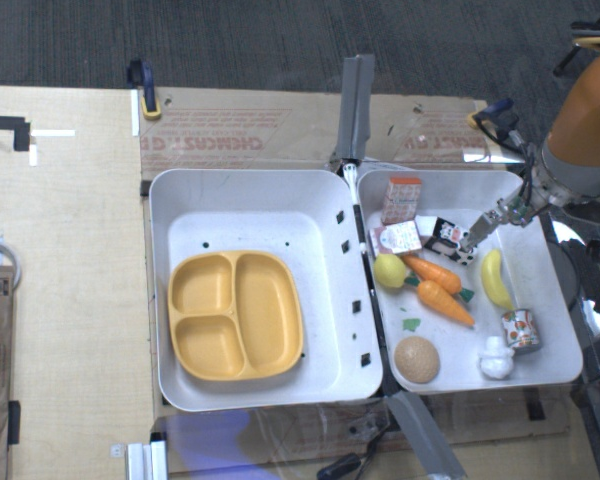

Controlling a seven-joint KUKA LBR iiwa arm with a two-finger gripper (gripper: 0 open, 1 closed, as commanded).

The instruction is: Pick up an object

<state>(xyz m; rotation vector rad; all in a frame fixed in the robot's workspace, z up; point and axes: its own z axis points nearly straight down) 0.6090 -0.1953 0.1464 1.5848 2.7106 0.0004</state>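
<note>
Landmark: the right bin (570, 363), the white tray nearer the arm's side; all places below are given relative to it.
Arm: the grey arm enters over the bin's far right corner, slanting down toward its middle.
Gripper: the gripper (467, 249) sits low in the bin's far half, directly over a small black-and-white packet (446, 235); whether it is apart, together, or clamped on the packet cannot be told at this size.
Candidate object: the packet lies in the bin's far centre, touching a white carton (399, 238) on its left and just beyond two carrots (440, 286).
Neighbours: a red box (403, 199) stands against the bin's far wall; a lemon (390, 270) lies by its left wall; a banana (495, 277) lies toward its right side; a brown egg-shaped item (417, 359) and a small can (520, 330) lie toward its near wall.
Left bin (165, 268): adjoins the landmark's left wall and holds a yellow divided plate (236, 314).
Technique: judged from the crowding, a good grasp straddles the packet alone, descends vertically, closes fully before lifting, and rises straight to avoid dragging the carton or carrots.
</note>
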